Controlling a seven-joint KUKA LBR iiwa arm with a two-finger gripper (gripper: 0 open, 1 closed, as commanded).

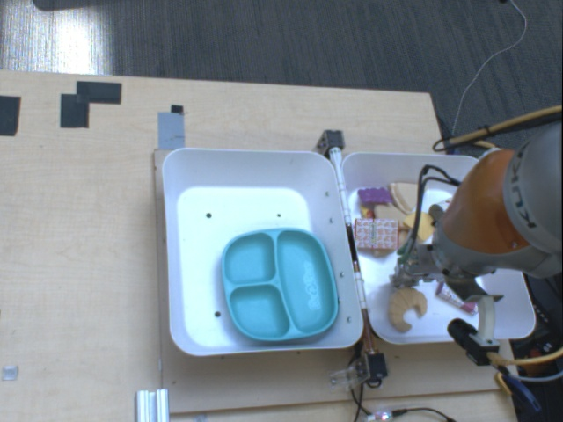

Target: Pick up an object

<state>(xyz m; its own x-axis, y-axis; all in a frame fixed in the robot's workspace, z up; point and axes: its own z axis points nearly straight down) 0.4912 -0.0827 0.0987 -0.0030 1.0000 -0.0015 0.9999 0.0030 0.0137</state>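
bright, even | glare on floor top left | slightly soft

A blue divided plate (280, 283) lies in the left white bin (189, 183).

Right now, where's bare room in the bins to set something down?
Left bin: bare floor behind the blue divided tray and along its left wall. Right bin: crowded, with the gripper over the tan croissant-shaped toy, and the patterned box and purple piece behind.
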